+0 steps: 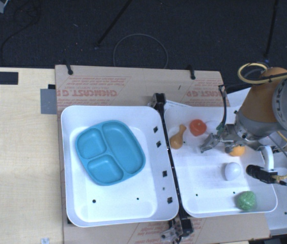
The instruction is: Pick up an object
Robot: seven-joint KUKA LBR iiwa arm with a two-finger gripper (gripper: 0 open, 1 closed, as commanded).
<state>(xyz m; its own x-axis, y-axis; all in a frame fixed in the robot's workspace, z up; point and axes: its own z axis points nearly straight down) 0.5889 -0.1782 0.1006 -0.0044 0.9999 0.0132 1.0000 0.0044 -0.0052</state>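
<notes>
1. We see the arm [265, 103] cut off at the right edge of the camera view, its grey and orange body covering the far right corner of the right bin [204, 207].
2. The gripper [216, 141] is hard to read: dark metal parts blur together low over the right bin, and we cannot tell whether its jaws stand open or closed.
3. An orange object [238, 150] sits just beside the gripper, on the side toward the arm; part of it is hidden by the gripper's body, and we cannot tell whether it is touching the fingers or only lying close to them.
4. A red ball [198, 127] lies in the right bin near the gripper, on the far side of it and toward the left bin [77, 207].
5. A tan, pear-like piece [177, 137] lies beyond the red ball from the gripper, close to the wall between the bins.
6. A white egg-shaped object [232, 171] rests nearer to us than the gripper, apart from it.
7. A green object [246, 200] lies in the near right corner of the right bin, well apart from the gripper.
8. A blue divided plate [110, 151] lies in the left bin, well apart from the gripper.
</notes>
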